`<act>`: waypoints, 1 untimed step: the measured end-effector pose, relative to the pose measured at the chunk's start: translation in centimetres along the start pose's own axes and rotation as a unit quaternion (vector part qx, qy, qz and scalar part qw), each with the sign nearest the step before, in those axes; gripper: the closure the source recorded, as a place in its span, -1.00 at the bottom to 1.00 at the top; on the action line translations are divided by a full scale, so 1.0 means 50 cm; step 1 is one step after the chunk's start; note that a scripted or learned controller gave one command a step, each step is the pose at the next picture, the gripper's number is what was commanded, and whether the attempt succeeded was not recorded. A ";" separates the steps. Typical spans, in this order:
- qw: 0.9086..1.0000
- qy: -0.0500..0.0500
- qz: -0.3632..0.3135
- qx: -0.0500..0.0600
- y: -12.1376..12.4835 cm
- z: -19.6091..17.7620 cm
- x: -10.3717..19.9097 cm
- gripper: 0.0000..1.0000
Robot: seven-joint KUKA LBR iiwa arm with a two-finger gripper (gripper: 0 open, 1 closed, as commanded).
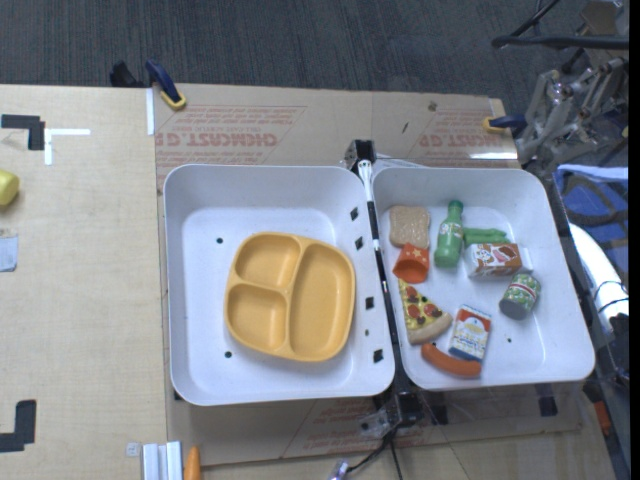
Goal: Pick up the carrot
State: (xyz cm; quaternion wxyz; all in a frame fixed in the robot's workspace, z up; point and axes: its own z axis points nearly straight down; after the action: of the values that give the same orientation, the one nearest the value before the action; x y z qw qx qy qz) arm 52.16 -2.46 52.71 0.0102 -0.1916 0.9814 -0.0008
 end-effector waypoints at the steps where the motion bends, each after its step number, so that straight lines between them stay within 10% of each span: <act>1: 0.987 0.007 -0.163 -0.004 0.111 0.298 -0.030 1.00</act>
State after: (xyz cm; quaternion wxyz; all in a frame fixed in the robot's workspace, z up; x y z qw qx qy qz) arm 51.74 3.27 37.84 0.0022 -0.3491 0.9371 0.0003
